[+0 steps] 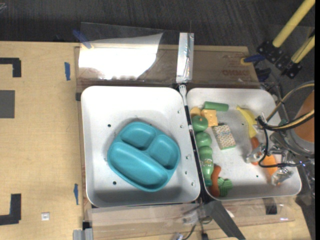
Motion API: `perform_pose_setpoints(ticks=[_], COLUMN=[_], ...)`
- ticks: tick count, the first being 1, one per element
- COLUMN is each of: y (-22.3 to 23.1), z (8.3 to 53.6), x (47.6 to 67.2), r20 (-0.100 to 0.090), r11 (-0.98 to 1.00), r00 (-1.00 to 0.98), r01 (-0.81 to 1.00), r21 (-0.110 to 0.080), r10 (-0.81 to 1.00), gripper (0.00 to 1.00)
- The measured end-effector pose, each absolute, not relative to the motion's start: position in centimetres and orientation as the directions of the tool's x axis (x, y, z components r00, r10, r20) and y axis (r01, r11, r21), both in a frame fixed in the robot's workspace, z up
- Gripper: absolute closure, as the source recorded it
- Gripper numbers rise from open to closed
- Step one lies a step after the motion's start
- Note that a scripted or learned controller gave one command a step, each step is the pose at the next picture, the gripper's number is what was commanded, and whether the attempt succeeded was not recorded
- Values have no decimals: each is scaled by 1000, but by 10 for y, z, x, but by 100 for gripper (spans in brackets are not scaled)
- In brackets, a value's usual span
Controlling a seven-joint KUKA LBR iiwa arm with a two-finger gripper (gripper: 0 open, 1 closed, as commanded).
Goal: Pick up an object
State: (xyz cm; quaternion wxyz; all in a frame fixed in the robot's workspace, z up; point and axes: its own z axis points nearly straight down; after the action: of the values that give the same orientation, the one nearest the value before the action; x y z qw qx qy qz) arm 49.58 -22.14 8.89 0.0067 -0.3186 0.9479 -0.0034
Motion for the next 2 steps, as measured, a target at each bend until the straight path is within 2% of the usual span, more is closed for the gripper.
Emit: perform_pose_setpoints(ticks=[2], y=[-217], z=[89], x=[501], r20=[-9], r11=[680], r00=[-680], r01=[-733], r21=[-9], r10=[-733], gripper=[0])
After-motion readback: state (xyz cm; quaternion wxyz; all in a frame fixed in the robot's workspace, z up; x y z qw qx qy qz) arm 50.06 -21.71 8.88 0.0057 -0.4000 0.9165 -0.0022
